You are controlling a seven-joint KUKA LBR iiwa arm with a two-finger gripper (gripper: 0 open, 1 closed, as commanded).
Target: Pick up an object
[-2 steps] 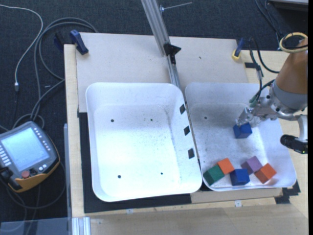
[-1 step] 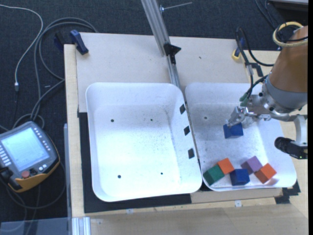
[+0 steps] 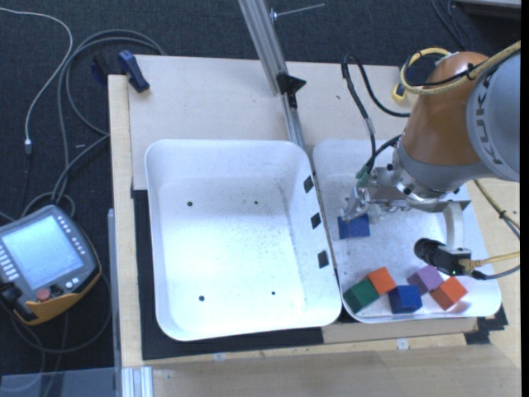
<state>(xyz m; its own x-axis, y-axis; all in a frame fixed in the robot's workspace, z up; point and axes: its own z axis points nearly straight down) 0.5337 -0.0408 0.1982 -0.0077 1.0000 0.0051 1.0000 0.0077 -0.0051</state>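
The two-finger gripper (image 3: 360, 213) hung low in the right shallow white bin (image 3: 331, 168), directly over a small blue block (image 3: 355, 227); whether it gripped that block could not be told. Five more coloured blocks lay near the front rim.

arm (image 3: 463, 131) — cut off at right edge

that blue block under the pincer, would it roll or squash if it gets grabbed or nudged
The small blue cube-shaped block has flat faces, so it would likely slide on the smooth right-hand white bin rather than roll. Its crisp edges suggest it is rigid, not squashy. Being small, it probably lifts easily for the pincer.
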